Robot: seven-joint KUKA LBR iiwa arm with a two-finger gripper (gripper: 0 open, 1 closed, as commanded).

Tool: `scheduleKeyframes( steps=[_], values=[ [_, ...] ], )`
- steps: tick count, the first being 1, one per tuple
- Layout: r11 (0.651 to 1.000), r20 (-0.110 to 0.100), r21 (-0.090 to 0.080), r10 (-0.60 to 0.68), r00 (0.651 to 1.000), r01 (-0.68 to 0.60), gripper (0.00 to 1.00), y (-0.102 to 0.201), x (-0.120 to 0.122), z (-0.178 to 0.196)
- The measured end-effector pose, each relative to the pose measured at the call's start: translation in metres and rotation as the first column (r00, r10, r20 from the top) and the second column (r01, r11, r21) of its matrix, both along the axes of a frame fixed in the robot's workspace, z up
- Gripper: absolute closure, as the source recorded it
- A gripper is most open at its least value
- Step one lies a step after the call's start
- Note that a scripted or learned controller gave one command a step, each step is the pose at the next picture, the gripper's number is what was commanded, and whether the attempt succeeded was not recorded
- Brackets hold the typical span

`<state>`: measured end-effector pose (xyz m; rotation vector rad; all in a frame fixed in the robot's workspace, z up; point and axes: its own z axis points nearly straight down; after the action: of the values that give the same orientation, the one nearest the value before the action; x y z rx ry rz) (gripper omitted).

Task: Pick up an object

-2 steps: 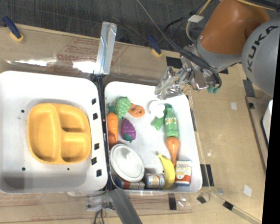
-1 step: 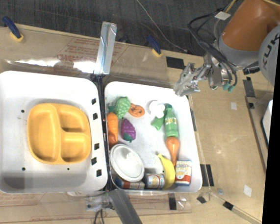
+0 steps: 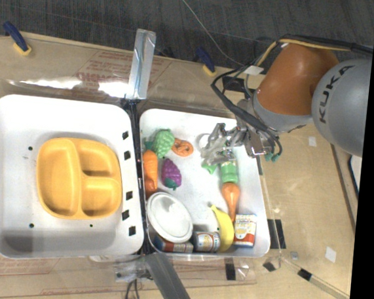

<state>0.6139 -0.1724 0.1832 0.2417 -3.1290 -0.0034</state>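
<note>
Here we see the gripper [image 3: 217,145] low in the right bin [image 3: 256,185], at about one o'clock from the bin's centre, just above the carrot with green top [image 3: 229,186]; how its tips are set we cannot tell. At nine o'clock from it lie the orange piece [image 3: 182,148], the green grapes [image 3: 162,141], the purple grapes [image 3: 171,173] and a second carrot [image 3: 149,168]. Toward six o'clock crowd the banana [image 3: 223,226], the small carton [image 3: 244,229], a can [image 3: 206,241] and the white bowl [image 3: 170,217]. The left bin [image 3: 8,227] holds a yellow divided tray [image 3: 79,176].
</note>
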Motion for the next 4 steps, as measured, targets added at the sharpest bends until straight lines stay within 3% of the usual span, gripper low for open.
scheduleKeyframes(
  steps=[1,2,3,4],
  values=[
    [0.997,0.010,-0.003,-0.073,0.997,0.074,1.00,-0.001,0.045,0.046],
    [0.997,0.014,-0.004,-0.071,0.997,0.071,1.00,0.000,0.046,0.056],
    [1.000,0.005,-0.001,0.005,1.000,-0.005,1.00,0.062,0.044,0.059],
    [1.000,0.009,-0.002,0.007,1.000,-0.007,1.00,0.062,0.045,0.071]
  ],
)
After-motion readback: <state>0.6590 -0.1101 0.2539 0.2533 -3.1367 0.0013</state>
